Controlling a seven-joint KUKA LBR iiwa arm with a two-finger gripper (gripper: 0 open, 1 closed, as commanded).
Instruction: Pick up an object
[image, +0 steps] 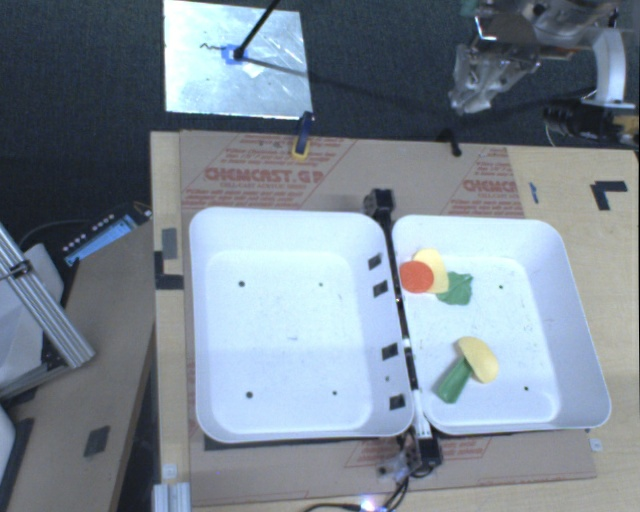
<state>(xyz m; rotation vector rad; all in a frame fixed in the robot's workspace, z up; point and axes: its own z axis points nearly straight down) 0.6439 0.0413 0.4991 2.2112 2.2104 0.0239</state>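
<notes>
The right bin (560, 300) holds a small cluster near its upper left: an orange-red round piece (416, 277), a pale yellow piece (434, 267) behind it, and a green leafy piece (457, 288) to their right. Lower down lies a yellow piece (479, 358) joined to a green stem-like piece (452, 381). My gripper (478, 82) hangs high beyond the far edge of the bench, well away from the bins, with nothing visibly held.
The left bin (290, 320) sits beside the right one, with black clips (380, 289) along the shared divider. A shiny metal sheet (236, 58) lies at the far left. A yellow-blue clamp (301, 145) stands on the cardboard's far edge.
</notes>
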